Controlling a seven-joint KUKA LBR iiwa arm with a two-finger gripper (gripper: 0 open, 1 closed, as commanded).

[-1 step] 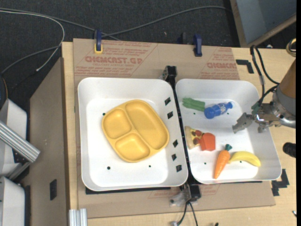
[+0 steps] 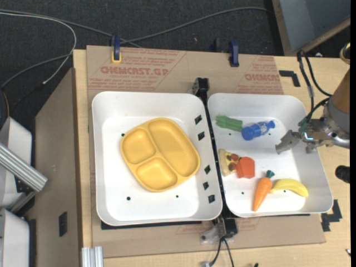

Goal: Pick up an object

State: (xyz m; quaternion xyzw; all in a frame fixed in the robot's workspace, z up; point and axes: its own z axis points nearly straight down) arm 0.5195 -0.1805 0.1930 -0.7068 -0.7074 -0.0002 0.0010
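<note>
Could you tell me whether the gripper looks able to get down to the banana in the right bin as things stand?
Probably yes. The gripper hangs over the right bin, and the banana lies uncovered near the front; only the carrot sits close beside it.

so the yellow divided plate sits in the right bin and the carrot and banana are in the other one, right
Not quite. The camera view shows the yellow divided plate in the left bin, not the right one. The carrot and banana are in the other one, the right bin.

cardboard sheet (image 2: 167, 65) printed "CHEMCAST G.P", repeated
</note>
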